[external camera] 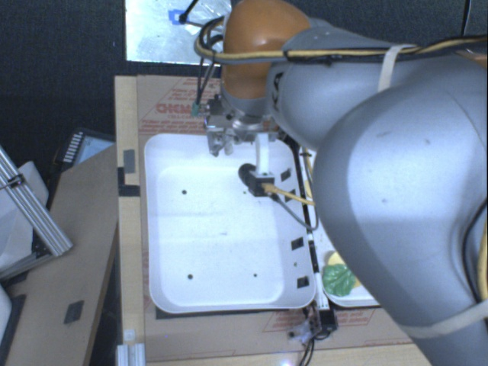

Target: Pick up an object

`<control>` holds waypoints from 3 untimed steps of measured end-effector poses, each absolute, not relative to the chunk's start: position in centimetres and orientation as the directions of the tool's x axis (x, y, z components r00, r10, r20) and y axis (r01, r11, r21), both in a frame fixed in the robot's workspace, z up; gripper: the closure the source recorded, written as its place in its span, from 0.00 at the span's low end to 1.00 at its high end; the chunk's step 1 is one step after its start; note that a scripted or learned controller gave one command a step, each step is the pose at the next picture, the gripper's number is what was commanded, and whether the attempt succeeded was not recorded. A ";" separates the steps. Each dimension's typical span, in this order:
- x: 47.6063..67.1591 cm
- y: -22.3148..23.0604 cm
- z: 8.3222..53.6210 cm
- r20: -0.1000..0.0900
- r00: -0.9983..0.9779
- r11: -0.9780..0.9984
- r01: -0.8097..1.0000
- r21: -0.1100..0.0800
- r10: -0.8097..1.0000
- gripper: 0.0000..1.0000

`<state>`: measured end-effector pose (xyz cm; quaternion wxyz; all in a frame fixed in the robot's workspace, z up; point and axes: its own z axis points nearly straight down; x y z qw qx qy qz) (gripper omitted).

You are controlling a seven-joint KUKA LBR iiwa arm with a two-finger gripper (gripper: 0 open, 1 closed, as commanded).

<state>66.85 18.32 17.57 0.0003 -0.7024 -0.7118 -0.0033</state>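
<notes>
Red printing runs across the brown cardboard sheet [171,101] that lies under the bins on the bench, showing above the far rim of the left bin [164,227]. It is too blurred and small to read; no word or number can be made out for certain. More faint red marks show on the cardboard at the near edge, equally illegible.

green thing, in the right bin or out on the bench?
In. The green thing lies inside the right bin, near its front-left corner, next to a yellow item; the arm hides the rest of that bin.
</notes>
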 end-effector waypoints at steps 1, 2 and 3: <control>60.9 17.7 26.6 0.004 -0.006 0.006 1.000 0.004 1.000 1.00; 67.1 23.3 26.3 0.003 -0.007 0.007 1.000 0.008 1.000 1.00; 66.9 22.6 34.9 0.004 -0.006 0.006 1.000 0.010 1.000 1.00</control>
